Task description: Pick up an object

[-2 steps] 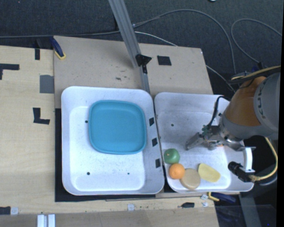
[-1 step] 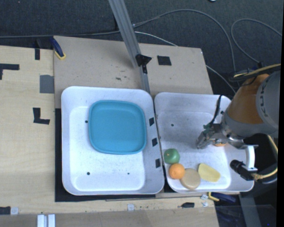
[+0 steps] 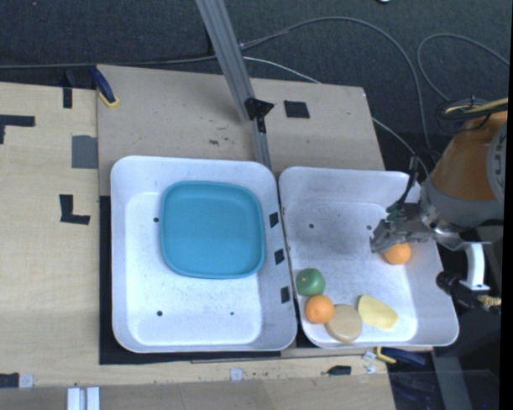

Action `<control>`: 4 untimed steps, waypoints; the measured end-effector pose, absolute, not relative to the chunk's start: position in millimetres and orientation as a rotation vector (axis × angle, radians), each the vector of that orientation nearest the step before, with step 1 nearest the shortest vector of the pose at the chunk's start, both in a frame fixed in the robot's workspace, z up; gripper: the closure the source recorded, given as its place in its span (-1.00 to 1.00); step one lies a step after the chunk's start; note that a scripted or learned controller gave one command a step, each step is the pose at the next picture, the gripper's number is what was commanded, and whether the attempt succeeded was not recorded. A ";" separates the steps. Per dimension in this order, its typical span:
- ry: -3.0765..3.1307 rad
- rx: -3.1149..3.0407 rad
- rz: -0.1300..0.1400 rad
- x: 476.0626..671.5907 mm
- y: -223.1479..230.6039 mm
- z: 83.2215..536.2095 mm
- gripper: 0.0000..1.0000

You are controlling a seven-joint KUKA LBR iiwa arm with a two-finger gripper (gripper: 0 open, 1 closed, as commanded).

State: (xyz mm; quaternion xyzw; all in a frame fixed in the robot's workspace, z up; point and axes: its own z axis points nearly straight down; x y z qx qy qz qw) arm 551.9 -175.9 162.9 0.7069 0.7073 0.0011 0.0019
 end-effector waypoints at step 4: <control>2.227 2.216 0.002 592.8 -35.9 219.7 1.00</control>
